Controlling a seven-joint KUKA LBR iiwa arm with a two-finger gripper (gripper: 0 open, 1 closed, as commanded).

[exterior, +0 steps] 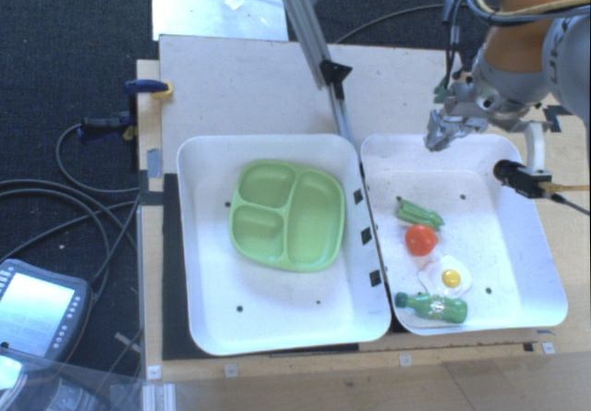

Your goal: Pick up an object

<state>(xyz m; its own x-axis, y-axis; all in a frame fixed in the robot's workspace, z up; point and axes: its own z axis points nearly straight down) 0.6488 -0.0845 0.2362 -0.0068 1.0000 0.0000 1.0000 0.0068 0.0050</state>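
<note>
Risk lies in distance: the tool hangs over the right bin's far edge, gripping nothing, jaw opening unclear. 4 objects lie well below it: green pepper, tomato, fried egg, green bottle. Crowding could spoil a grasp.

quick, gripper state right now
Gripper: cannot be told; it hangs above the right bin's far edge, with nothing seen between its fingers.
</note>
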